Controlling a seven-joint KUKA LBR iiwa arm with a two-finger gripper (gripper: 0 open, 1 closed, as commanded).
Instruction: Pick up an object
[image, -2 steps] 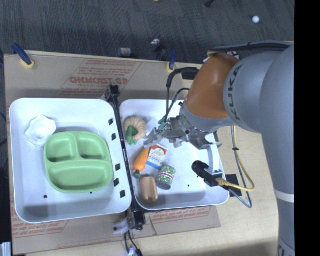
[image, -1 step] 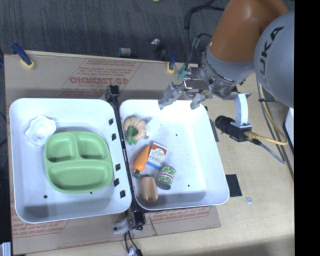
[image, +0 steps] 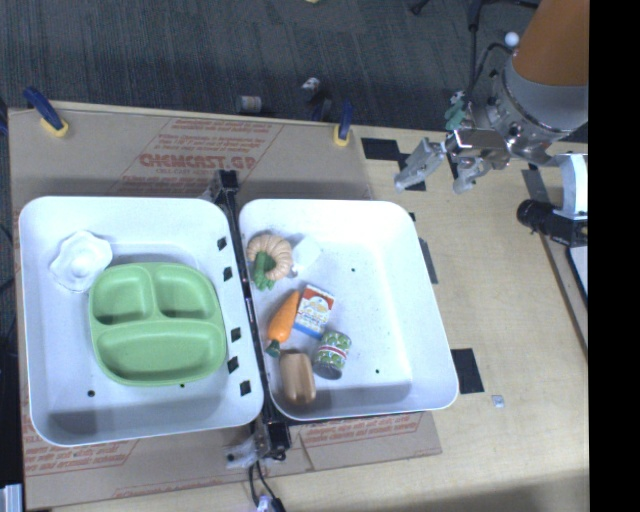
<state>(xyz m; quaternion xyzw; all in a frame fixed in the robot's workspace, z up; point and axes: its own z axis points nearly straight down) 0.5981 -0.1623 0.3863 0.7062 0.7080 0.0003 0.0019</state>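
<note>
Carrot-shaped orange plastic toy (image: 283, 316) lies in the right white bin (image: 390, 290) near its left wall, touching a small printed carton (image: 313, 311). We judge it light, stiff, slippery; grasp mid-body. Gripper (image: 438, 168) hovers far right over the desk (image: 500, 300), spread, holding nothing.

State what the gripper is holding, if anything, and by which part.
Nothing: the gripper hangs open above the bench, beyond the right bin, nothing between its fingers.
</note>
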